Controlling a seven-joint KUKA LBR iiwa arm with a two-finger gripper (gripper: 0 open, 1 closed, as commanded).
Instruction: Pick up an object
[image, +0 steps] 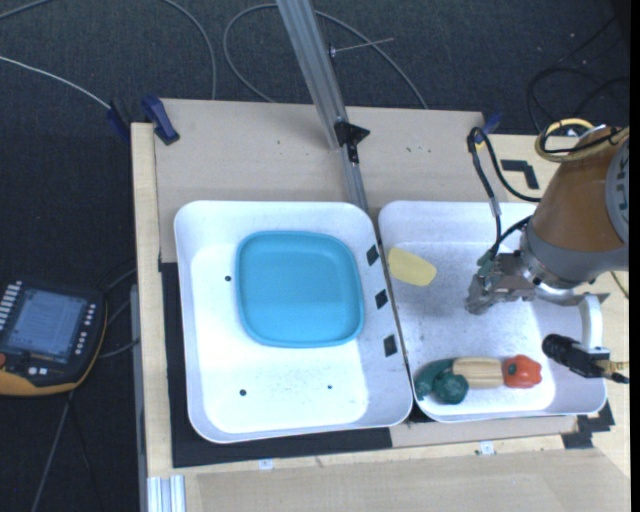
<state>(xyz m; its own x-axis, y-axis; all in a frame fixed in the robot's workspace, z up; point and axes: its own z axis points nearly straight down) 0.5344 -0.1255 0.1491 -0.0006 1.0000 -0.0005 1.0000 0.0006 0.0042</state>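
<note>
**Gripper low over bare floor of the right bin, objects still untouched**

The gripper (487, 290) hangs low in the right bin (440, 225), near its middle, over a bare patch of white floor. Whether it touches the floor cannot be told, nor whether it is open.

The candidates lie apart from it. A yellow piece (412, 267) rests near the bin's left edge, toward the far side. Along the near edge sit a green object (441, 384), a tan block (478, 372) and a red object (520, 371), packed in a row and seemingly touching. The left bin (200, 300) carries a blue tray (300, 288).

The likely failure is a close on nothing, since no object lies beneath the gripper. Going for the near-edge row risks nudging a neighbour or catching the bin wall, because the three crowd together against the rim.
</note>
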